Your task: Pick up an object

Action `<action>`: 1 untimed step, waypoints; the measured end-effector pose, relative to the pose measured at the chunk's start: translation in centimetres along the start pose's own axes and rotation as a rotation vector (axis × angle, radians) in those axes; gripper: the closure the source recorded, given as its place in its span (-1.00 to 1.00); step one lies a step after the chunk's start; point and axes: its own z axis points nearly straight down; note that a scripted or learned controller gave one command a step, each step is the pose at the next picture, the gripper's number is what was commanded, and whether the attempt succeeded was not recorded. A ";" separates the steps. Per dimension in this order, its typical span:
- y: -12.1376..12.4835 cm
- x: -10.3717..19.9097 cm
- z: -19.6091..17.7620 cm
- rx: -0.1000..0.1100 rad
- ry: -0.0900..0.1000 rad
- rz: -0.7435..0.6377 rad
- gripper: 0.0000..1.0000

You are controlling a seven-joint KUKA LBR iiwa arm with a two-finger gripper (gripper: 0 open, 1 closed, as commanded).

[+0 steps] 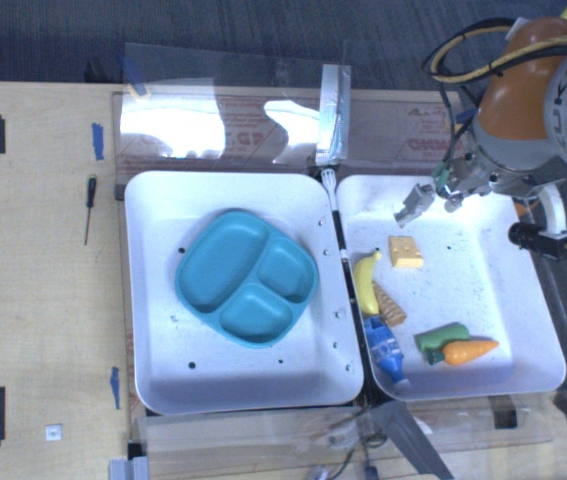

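The right bin point(523, 298) holds several small items: a yellow cheese block point(405, 251), a banana point(365, 281), a brown waffle-like piece point(391, 309), a blue packet point(386, 354), a green vegetable point(439, 337) and an orange carrot point(471, 349). My gripper point(425, 197) hangs over the back of the right bin, just behind and slightly right of the cheese block, apart from it. The arm's orange band point(523, 93) sits above it at the upper right.
The left bin point(153, 228) carries a blue divided plate point(247, 276). A ridge point(339, 258) separates the two bins. A clear panel point(233, 118) stands behind the bins, and a screwdriver point(89, 208) lies on the wooden bench to the left.
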 end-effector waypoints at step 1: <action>0.2 -0.9 7.5 -0.007 -0.004 -0.082 -1.00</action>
